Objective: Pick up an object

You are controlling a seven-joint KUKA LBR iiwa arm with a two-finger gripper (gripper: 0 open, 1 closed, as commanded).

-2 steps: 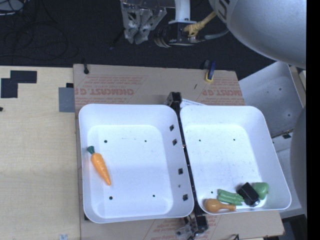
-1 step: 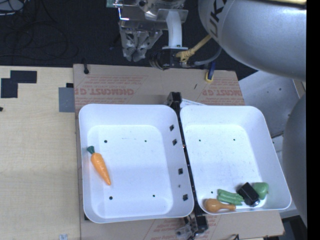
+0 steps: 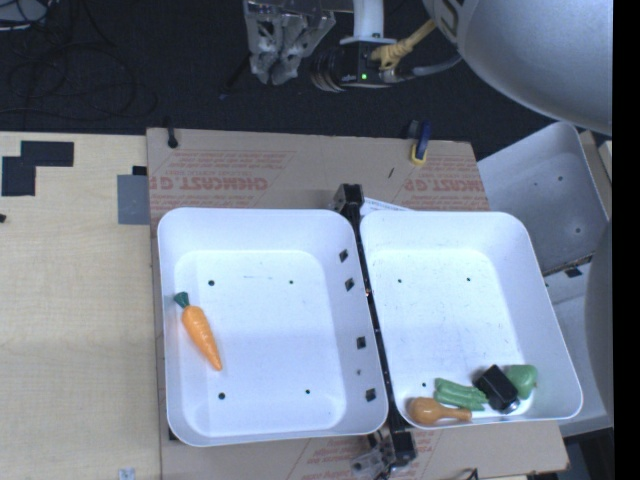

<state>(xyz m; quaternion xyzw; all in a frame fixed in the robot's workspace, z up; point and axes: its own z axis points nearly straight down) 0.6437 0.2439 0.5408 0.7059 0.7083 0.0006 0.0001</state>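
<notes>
Carrot (image 3: 201, 336) is my likeliest pick, and in the camera view it lies alone in the left bin (image 3: 250, 228), close to that bin's left wall and about halfway down it. Its long axis slants: green stub up toward the left wall, orange tip pointing down and a little right toward the bin's near edge. Nothing touches it, so there's open floor on both flanks.

My gripper (image 3: 285, 48) hangs high at the top of the view, beyond the far edge of the cardboard sheet (image 3: 300, 173) under the bins, over dark background. It holds nothing; how far it is open I cannot tell from here.

So the carrot sits toward the near-left from me, well apart, across the left bin's far rim and most of its floor. I'd judge I need to close across the narrow width, square to that slant.

The right bin (image 3: 450, 233) carries a cluster in its near-right corner: a tan pear-shaped piece (image 3: 436, 411), a green pod (image 3: 460, 394), a black block (image 3: 497, 387) and a green lump (image 3: 522, 376), packed touching. That's harder pickings, I reckon.
</notes>
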